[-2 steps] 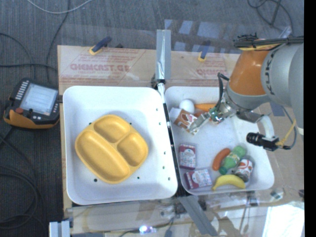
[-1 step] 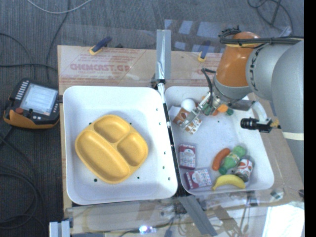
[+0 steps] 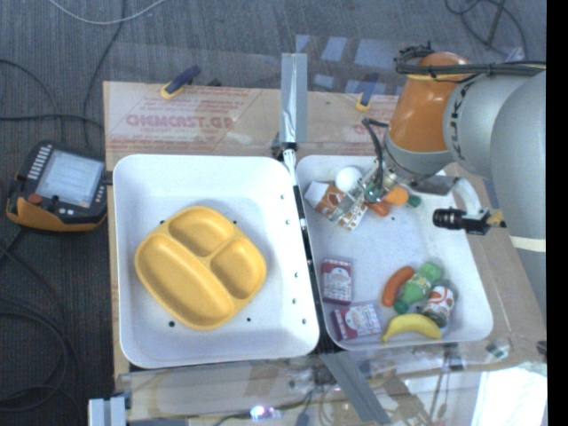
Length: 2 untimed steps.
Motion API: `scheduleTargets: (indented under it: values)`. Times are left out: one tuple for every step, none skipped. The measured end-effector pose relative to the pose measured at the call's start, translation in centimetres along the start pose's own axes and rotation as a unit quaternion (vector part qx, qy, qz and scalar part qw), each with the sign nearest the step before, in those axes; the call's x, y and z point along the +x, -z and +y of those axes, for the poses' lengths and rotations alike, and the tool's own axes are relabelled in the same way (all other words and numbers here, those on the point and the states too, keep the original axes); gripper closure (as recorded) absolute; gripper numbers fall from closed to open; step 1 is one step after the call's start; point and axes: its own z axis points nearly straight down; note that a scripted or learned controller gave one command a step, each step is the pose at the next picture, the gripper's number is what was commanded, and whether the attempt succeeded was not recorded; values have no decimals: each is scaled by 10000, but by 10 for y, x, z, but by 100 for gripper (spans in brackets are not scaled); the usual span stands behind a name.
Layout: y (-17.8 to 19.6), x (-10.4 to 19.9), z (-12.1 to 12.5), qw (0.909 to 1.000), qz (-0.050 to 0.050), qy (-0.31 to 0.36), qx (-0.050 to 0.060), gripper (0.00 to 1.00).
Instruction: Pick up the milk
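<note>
Gripper [image 3: 362,195] sits low over the far end of the right bin [image 3: 470,278], hanging off the grey arm [image 3: 506,140] that comes in from the right with its orange band [image 3: 422,114] above the wrist. Can't tell if the fingers are spread or closed; the wrist hardware and cabling hide them.

Left bin [image 3: 142,185]: holds a yellow divided plate [image 3: 201,266], three compartments, sitting roughly centre and rotated at a slant.

Right bin, far end: milk carton [image 3: 327,198], small, white with brown print, lies tipped on its side near the bin's far left corner, just beside the gripper on its left. Whether they touch, I can't tell. A white round object [image 3: 348,177] sits just behind the carton, close to the gripper too. An orange item [image 3: 392,199] lies on the gripper's right, partly under the wrist.

Right bin, near end, well apart from the milk: two flat red-and-white packets [image 3: 337,281], one closer to the front wall [image 3: 358,319]. Cluster at the near right: banana [image 3: 412,328] along the front wall, carrot [image 3: 398,285], green item [image 3: 417,287] next to it, and a red-and-white can [image 3: 439,302] touching the green one.

Off the bench, left: teach pendant [image 3: 60,187] on the floor. Blue-and-yellow clamps [image 3: 180,81] on the board [image 3: 177,122] behind the bins.
</note>
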Motion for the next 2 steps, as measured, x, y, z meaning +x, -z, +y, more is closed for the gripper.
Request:
scheduleTargets:
  values:
    - [-7, -21, -30, 9980, 12, -627, -81, 100]
    - [52, -43, -36, 10000, 9, 53, -1, 100]
